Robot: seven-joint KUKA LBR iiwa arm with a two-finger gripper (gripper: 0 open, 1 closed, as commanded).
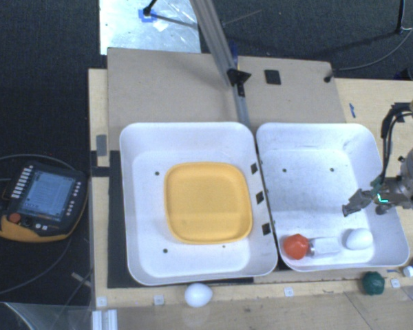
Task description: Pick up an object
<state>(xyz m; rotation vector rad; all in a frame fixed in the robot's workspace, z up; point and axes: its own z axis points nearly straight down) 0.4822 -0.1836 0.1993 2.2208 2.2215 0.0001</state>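
Camera view: two white bins sit side by side on the bench. The left bin (134,205) holds a yellow square plate (208,202), lying flat near its centre. The right bin (316,143) holds three things along its lower edge: an orange-red ball (296,246) at lower left, a clear small item (324,247) just right of the ball and seemingly touching it, and a white egg-shaped object (358,239) further right, near the bin's lower right corner. The gripper (354,205) enters from the right edge of the frame, over the right side of the right bin, with a green light showing on its body. It sits above the white egg-shaped object in the frame, close but apart from it, and up and to the right of the ball. Nothing is visible between its fingers; whether they are spread or closed, I cannot tell. Outside the bins: a second white egg (198,295) on the bench below the left bin, a dark green ball (373,282) below the right bin's lower right corner, and a teach pendant (40,201) at the left of the frame.
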